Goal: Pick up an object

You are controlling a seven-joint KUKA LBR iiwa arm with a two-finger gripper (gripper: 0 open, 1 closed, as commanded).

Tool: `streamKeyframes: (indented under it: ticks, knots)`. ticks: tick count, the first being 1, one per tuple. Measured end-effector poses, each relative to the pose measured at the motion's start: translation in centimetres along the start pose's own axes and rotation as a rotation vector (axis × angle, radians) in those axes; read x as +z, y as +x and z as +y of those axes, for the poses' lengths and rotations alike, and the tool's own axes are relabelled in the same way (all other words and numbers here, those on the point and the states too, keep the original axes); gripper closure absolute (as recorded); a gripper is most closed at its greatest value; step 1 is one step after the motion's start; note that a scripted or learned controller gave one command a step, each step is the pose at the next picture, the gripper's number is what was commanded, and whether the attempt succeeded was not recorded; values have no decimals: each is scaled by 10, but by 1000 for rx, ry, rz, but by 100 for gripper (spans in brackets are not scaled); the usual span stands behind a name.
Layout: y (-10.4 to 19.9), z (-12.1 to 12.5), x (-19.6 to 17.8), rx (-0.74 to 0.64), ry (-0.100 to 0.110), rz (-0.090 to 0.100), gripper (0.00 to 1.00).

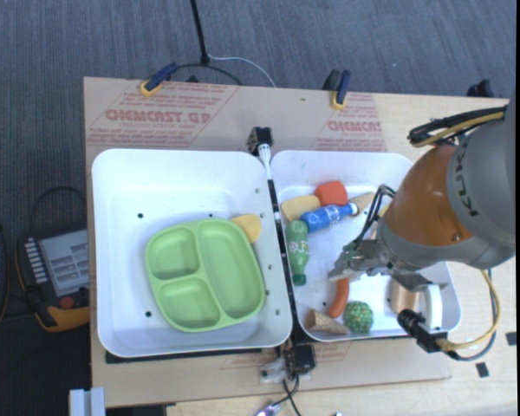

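Carrot (338, 298) beside broccoli (358, 316) — hand (347, 263) just above, grip unclear, green bottle (296, 251) left.

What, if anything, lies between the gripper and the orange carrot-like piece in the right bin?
Nothing visible does. The gripper hangs in the right bin, just above the orange carrot-like piece, with bare bin floor between them. The green ball lies beside the piece, not across the path.

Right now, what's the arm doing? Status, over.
Gripper low in right bin, fingers unclear. Orange carrot just below it. Green bottle and broccoli close by.
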State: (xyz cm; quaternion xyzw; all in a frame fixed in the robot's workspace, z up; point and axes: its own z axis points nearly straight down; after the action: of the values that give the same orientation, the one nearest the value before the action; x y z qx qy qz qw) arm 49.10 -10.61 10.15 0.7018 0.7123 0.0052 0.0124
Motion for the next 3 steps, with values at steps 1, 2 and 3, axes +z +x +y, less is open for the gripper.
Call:
streamKeyframes:
  ticks: [1,2,3]
  knots:
    - [-8,-2,10,-321,5,8,100]
    - [-19,0,10,-735,-2,11,100]
    - [-20,-2,11,-736,5,12,0]
